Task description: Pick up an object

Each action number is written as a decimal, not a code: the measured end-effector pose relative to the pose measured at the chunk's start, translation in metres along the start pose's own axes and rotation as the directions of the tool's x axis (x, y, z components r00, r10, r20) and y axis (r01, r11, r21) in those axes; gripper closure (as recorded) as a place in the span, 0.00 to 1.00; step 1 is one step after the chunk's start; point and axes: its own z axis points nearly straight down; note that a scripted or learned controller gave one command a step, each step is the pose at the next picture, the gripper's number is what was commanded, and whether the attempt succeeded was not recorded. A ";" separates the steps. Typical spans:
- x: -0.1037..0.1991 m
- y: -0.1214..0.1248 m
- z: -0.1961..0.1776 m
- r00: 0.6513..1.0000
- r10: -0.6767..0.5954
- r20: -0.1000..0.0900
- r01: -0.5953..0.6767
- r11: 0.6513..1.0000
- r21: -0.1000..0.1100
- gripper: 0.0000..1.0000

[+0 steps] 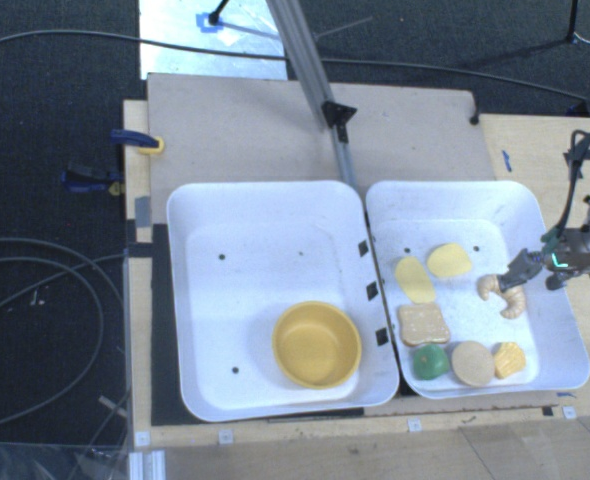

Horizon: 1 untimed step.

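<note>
**Two bins, seven food items, one bowl — gripper at right bin's edge**

Counts: two white bins, one yellow bowl, seven small food pieces. The pieces are two pale yellow chips — one elongated, one rounder — one slice of toast, one green ball, one round beige cookie, one ridged yellow shell-shaped piece and one curved tan croissant.

Arm: comes in from the right, mostly cut off by the frame edge. The gripper sits low over the right side of the right bin, dark fingers pointing left toward the croissant. The fingertips are just beside the croissant's upper end; contact can't be confirmed. Nothing is seen between the fingers, and how far they are open can't be told — too dark and small. A small teal light glows on the gripper body.

Containers: left bin holds the yellow bowl, upright, near its front right corner. Right bin holds all seven food pieces: chips in the middle, croissant to their right, toast below the chips, then ball, cookie and shell piece in a row along the front edge, close together. A grey pole slants down from the top toward the gap between the bins.
</note>
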 end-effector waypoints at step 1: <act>0.000 0.000 0.000 1.000 0.000 0.000 0.000 1.000 -0.001 0.00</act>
